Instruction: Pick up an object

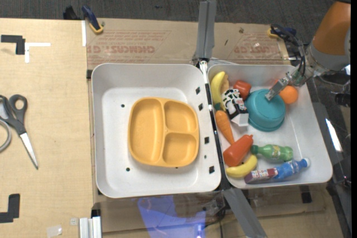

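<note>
Blue-capped plastic bottle [277, 171] lying along right white bin's [321, 136] near wall.
Farther back, two-finger gripper [274, 92] (open or closed: cannot tell) over teal round bowl [265, 111], beside small orange ball [289, 94]; yellow divided plate [163, 132] in left white bin [106, 131].

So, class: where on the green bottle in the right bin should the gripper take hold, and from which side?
Grip the green bottle across its body, coming straight down. It lies flat on its side, long axis running left-right, so the fingers should close across its width. A banana and a blue bottle lie close below it, leaving little room there.
</note>
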`<state>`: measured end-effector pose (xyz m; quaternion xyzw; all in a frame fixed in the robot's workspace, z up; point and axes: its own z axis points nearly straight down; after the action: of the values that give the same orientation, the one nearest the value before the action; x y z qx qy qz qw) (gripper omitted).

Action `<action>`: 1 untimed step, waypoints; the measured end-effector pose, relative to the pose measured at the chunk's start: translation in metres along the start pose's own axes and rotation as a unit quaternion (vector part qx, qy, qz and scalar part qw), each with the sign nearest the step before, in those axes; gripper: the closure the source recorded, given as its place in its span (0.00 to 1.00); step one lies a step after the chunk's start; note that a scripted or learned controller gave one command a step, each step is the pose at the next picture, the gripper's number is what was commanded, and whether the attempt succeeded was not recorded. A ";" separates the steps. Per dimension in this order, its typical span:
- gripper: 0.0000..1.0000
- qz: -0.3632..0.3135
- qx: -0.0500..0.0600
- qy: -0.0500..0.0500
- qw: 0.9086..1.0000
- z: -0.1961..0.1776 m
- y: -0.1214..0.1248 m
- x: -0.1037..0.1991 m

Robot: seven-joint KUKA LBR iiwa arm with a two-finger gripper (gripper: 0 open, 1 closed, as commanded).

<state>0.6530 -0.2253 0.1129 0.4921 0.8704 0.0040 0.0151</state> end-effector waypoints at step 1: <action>0.00 0.061 -0.003 -0.001 0.998 0.000 -0.003 0.005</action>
<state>0.6477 -0.2230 0.1131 0.5441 0.8388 0.0066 0.0169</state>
